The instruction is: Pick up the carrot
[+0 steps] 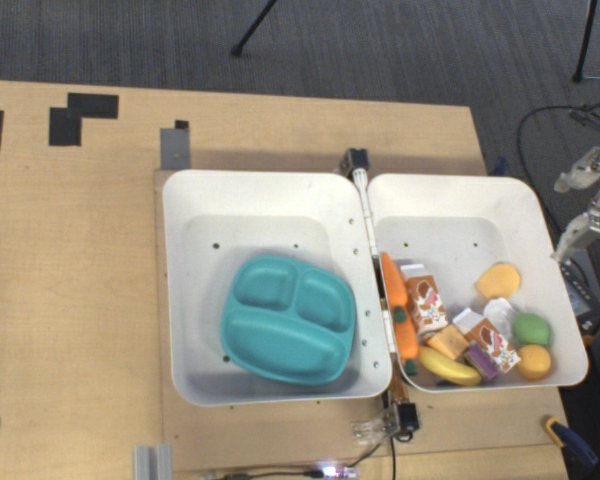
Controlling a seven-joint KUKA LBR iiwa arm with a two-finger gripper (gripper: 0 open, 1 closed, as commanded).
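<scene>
The end effector (588,200) hangs beyond the right bin's (450,200) far right corner, holding nothing; its opening cannot be told. That bin holds the carrot (397,308), long and orange, along its left wall, beside snack boxes (426,305), a banana (448,367) and round fruits (499,280). The left bin (250,200) holds a teal divided plate (288,319).

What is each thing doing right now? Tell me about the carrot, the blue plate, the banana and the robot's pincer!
carrot: lying along the right bin's left wall, untouched
blue plate: flat in the left bin
banana: lying by the front rim
pincer: beyond the right bin, holding nothing
</scene>
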